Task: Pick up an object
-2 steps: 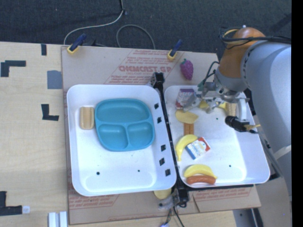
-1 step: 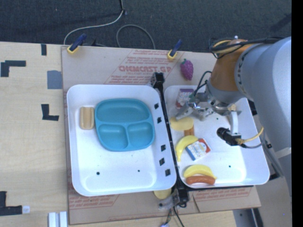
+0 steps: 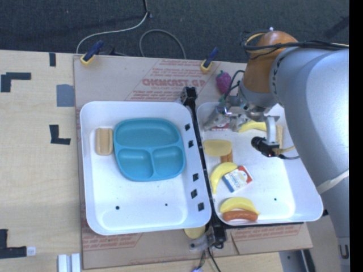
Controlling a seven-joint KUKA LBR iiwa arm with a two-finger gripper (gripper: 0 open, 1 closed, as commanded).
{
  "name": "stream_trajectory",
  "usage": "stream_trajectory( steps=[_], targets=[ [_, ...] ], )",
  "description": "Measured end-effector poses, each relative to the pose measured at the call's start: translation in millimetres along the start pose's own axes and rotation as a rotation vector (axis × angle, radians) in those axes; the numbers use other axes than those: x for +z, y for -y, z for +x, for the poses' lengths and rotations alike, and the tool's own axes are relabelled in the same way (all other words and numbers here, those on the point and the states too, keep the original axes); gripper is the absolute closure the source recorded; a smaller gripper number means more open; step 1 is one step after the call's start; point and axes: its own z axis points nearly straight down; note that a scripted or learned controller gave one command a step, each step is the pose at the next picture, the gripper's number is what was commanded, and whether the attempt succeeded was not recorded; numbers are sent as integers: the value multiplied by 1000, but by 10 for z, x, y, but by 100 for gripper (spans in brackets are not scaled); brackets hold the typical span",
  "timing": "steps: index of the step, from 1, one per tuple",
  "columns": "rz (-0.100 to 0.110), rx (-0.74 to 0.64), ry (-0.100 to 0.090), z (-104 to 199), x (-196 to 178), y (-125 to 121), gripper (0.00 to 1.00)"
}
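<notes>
While the arm (image 3: 306,95) bends low over the right bin (image 3: 283,205), its claw (image 3: 224,118) hides its state.

the grey arm (image 3: 317,101) reaches in from the right, bent low, its orange band (image 3: 266,55) uppermost and the gripper (image 3: 222,118) pointing leftward and down.
</notes>
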Motion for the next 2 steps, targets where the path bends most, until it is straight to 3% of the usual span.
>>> stream_trajectory(
  steps=[1,2],
  targets=[
    [1,2,-1,-87,-3,10,0],
    [1,2,1,18,-1,12,0]
  ],
)
